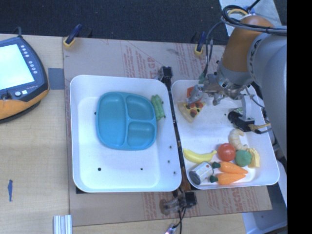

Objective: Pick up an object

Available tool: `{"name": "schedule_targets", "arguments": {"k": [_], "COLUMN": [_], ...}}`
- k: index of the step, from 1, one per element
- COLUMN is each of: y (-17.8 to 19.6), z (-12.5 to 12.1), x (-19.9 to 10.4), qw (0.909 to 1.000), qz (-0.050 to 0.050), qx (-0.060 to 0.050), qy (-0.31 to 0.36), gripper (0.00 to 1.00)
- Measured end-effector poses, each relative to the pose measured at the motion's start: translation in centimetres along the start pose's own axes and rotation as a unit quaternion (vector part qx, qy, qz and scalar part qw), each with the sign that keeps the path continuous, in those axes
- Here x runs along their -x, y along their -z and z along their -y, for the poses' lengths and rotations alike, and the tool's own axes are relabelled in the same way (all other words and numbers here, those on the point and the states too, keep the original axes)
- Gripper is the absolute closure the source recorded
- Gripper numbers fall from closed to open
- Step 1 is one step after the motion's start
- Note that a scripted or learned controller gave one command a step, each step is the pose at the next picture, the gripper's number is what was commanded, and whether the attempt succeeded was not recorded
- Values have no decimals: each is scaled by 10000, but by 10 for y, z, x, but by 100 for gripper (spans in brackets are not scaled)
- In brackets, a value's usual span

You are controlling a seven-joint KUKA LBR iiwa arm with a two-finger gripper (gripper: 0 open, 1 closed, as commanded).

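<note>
Camera view: the jaws (196, 95) hang low in the right bin (214, 126), directly above the pizza slice (190, 111); whether they pinch it I cannot tell. A blue divided plate (127, 121) fills the left bin (83, 130).

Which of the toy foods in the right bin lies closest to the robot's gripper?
The pizza slice, at the bin's top left just under the gripper. The banana, tomato and carrots lie along the near edge.
</note>
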State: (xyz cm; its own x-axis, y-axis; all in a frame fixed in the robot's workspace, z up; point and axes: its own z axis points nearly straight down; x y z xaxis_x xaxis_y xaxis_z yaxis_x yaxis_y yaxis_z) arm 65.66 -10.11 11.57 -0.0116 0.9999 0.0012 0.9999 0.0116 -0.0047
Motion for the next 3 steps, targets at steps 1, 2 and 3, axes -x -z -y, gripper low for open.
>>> {"name": "schedule_targets", "arguments": {"k": [1,2,3], "y": [11,10,-22], "z": [0,0,-1], "x": [0,0,-4], "qw": [10000,10000,10000], "qz": [3,3,13], "qx": [-2,-5,20], "qy": [15,19,-32], "gripper": [100,0,0]}}
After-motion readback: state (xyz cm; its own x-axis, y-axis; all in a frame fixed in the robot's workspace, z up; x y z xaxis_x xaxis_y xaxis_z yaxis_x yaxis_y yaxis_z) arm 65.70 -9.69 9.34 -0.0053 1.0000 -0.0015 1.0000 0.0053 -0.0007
